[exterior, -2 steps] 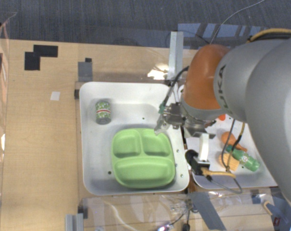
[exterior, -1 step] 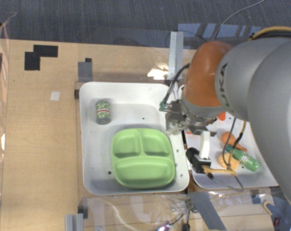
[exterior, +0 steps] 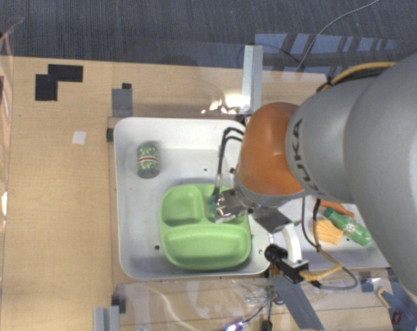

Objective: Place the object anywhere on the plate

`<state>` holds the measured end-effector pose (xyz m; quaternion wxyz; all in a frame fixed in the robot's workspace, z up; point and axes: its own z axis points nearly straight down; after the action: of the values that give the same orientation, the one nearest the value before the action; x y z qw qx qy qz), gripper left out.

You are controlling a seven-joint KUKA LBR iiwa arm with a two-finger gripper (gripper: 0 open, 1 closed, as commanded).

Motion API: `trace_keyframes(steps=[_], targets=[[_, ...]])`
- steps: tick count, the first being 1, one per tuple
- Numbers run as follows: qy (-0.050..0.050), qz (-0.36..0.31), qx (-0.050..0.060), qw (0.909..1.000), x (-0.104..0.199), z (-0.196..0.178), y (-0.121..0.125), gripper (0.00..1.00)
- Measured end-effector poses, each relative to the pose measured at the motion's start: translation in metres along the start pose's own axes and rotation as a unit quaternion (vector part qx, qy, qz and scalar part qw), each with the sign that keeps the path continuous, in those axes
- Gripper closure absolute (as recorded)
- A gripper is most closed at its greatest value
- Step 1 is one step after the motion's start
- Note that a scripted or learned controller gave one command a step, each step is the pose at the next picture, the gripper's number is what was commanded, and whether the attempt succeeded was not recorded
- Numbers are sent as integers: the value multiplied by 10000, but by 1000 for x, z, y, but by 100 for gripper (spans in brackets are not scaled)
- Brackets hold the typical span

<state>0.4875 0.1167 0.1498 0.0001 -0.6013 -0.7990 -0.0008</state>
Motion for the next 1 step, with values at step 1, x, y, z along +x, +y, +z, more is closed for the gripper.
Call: trace_keyframes(steps=[1], targets=[[-1, -931, -9, 9957, 76, -13, 81, 100]])
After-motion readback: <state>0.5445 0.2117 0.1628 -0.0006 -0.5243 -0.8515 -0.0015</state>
